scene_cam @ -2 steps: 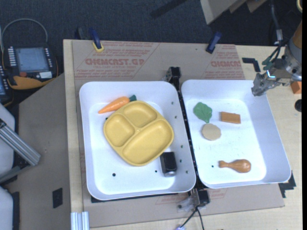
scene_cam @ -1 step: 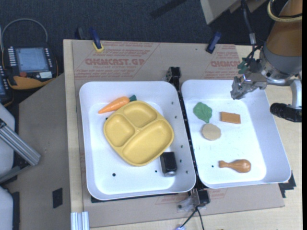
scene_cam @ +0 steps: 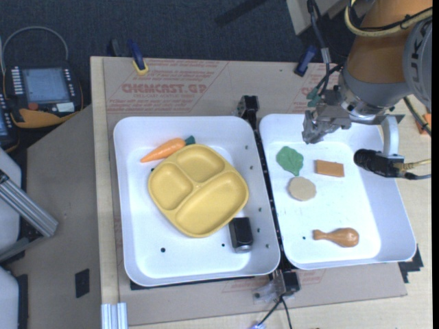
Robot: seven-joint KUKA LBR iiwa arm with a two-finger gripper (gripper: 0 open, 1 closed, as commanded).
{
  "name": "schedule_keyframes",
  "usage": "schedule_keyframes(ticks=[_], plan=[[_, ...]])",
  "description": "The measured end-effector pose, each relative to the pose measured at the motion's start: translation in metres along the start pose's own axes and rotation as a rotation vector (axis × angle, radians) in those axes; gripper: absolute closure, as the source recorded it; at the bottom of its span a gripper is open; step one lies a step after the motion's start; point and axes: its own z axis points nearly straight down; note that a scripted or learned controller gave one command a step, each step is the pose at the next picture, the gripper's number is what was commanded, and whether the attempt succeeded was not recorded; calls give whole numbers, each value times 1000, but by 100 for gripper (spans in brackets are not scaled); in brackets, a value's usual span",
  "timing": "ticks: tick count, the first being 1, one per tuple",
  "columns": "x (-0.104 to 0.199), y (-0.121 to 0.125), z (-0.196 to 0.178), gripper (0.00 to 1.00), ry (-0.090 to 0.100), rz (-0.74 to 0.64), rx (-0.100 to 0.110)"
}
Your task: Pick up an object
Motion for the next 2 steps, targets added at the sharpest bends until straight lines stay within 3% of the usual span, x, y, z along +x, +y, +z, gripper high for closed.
schedule_keyframes(ticks=[1, 2], plan=[[54, -7, 8, 100, 0, 1, 1], [108, 2, 25, 100, -1, 2, 1]])
